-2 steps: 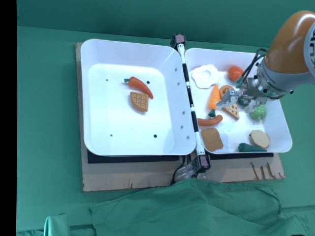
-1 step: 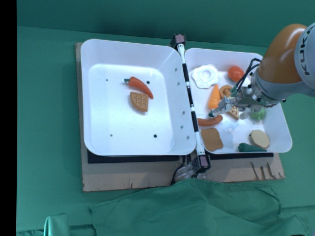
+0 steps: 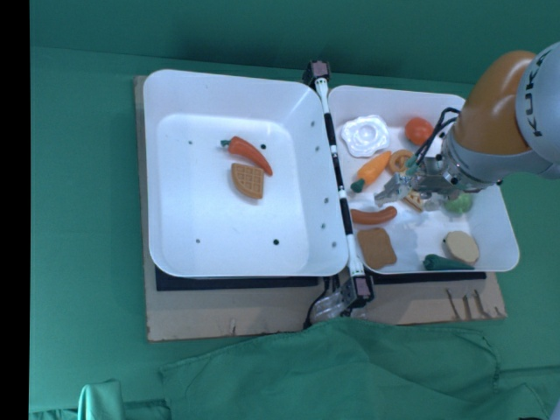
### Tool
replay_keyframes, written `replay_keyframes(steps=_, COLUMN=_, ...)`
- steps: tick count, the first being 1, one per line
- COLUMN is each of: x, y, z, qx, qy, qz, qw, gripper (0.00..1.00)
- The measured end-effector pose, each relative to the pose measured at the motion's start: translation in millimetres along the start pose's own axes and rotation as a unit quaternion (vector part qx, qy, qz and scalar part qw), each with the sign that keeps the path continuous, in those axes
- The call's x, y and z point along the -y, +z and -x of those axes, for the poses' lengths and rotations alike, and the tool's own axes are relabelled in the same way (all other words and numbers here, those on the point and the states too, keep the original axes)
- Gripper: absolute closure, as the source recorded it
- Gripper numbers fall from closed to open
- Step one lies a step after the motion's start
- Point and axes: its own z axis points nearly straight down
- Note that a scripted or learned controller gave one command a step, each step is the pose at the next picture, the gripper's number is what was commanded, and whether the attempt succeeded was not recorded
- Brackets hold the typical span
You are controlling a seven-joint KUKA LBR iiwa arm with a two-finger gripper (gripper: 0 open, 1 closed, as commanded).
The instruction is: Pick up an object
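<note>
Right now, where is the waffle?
In the camera view the waffle lies in the left bin, near its middle, touching the red chili pepper just above it.

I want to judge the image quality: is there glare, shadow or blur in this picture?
Camera view: even, soft light; the left bin looks bright, almost washed out on its rim; faint shadows lie under the waffle and sausage; the gripper area looks slightly blurred.
</note>
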Motion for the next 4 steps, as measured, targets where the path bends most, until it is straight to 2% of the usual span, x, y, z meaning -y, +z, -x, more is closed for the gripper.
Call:
replay_keyframes(steps=1, x=-2, y=-11, z=2, qx=0.002, qy=0.003, qz=0.004, qw=1.0, gripper=1.0)
replay_keyframes(steps=2, x=-6, y=-56, z=8, qx=-0.003, qy=-0.001, qz=-0.007, qw=1.0, gripper=1.0)
replay_keyframes(steps=4, x=-11, y=-178, z=13, qx=-0.003, qy=-0.001, qz=-0.005, qw=1.0, gripper=1.0)
